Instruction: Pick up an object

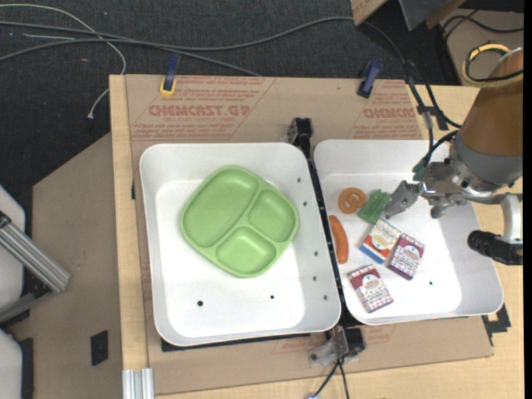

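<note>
Nearest the camera, at the front of the right-hand shallow white bin (pixel 465 302), a small red-and-white printed carton (pixel 370 288) is seen lying flat, and just beyond it two more small cartons, one blue-edged (pixel 381 241) and one dark red (pixel 406 257), are found side by side and touching. A slim orange sausage-shaped toy (pixel 339 238) is laid along the left wall of that bin, with an orange ring-shaped toy (pixel 352 200) a little farther back and a small green block (pixel 376 205) just beside the ring. Nothing is seen to be lifted: every item is judged to rest on the bin floor, so the pick is taken as not yet made, with the closing and the raising left to do. The two-finger gripper (pixel 405 199) is held low over the back of the right bin, its grey tip pointing left, just beside the green block and near the blue-edged carton, which are judged the likeliest targets. Whether the fingers are apart or together cannot be told, since they are too small and dark against the clutter. In the left-hand shallow white bin (pixel 166 306), a light green plastic divided plate (pixel 239 220) is laid, well apart from the gripper. Farthest back, the cardboard-covered surface (pixel 216 106) is seen beyond both bins.
</note>
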`<state>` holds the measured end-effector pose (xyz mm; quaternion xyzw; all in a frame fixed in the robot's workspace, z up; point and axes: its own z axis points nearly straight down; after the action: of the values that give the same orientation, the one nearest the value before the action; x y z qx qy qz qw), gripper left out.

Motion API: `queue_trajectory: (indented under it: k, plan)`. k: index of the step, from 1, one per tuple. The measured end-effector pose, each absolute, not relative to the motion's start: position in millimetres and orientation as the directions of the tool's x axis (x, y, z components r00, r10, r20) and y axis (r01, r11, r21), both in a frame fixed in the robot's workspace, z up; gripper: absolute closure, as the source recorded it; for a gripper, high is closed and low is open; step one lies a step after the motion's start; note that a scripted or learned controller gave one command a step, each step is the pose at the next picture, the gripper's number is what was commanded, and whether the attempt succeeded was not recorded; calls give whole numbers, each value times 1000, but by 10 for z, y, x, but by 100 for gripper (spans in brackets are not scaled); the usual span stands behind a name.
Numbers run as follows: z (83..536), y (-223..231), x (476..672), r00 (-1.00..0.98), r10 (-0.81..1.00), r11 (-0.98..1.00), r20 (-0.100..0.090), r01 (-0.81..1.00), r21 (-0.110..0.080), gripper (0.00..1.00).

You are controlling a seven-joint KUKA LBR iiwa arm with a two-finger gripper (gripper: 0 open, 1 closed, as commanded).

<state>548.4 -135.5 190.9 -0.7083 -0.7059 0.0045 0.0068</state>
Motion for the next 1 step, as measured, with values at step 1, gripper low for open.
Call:
queue_trajectory:
  k: [1]
  plan:
    - [1984, -1353, 5516, 0, 1000, 0, 1, 1000, -2, 0]
